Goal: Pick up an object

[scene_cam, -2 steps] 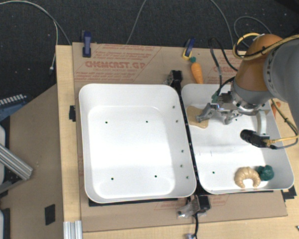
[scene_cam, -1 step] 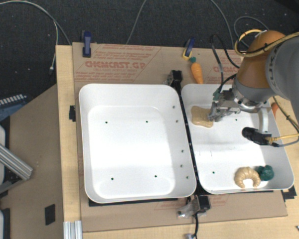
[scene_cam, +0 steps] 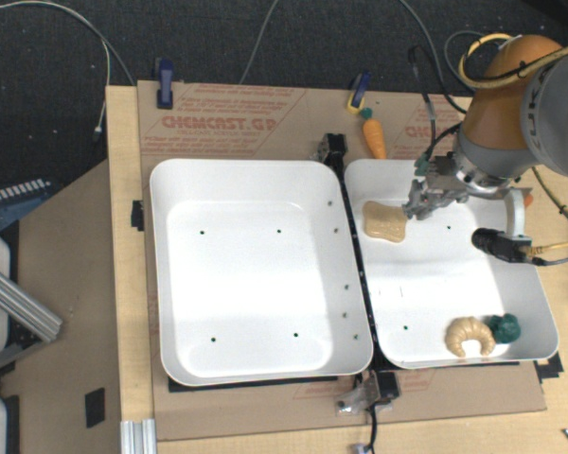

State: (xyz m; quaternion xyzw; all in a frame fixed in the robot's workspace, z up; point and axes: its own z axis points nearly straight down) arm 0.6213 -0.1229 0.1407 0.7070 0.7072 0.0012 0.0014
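Note:
In the right bin [scene_cam: 435, 291] a tan slice of bread [scene_cam: 384, 222] lies near the far left corner. My gripper [scene_cam: 418, 203] hangs just to its right, low over the bin floor, with nothing visibly between its fingers. A pale croissant [scene_cam: 470, 336] rests near the front right corner, touching a small dark green object [scene_cam: 505, 327]. An orange carrot [scene_cam: 373, 136] lies on the cardboard behind the right bin, outside it.
The left bin [scene_cam: 180, 253] sits beside the right one, their rims meeting along the middle. Blue clamps [scene_cam: 164, 81] hold the cardboard sheet at the back edge. A black clip [scene_cam: 333, 147] stands between the bins' far corners.

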